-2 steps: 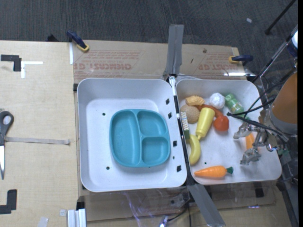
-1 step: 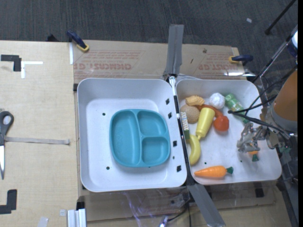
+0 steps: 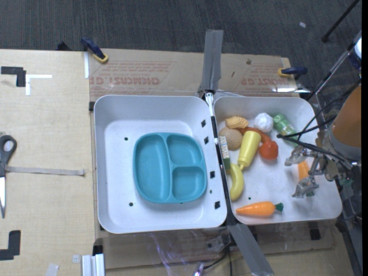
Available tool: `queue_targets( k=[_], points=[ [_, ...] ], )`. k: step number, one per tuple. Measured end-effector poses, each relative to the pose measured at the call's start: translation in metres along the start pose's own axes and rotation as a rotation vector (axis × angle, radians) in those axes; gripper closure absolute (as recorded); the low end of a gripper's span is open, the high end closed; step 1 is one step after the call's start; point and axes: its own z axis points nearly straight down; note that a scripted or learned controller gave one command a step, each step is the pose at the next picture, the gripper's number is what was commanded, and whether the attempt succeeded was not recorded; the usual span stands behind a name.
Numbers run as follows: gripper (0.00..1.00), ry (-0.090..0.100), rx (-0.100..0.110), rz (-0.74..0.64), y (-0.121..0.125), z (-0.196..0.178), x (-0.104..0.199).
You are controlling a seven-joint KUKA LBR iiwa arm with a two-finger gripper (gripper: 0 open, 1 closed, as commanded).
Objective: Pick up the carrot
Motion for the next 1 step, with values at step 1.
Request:
queue_targets(
  k=[1],
  points=[
    [1.0,-0.006,0.002,-0.002,-0.0001,-0.0102,-0.0027]
  ],
)
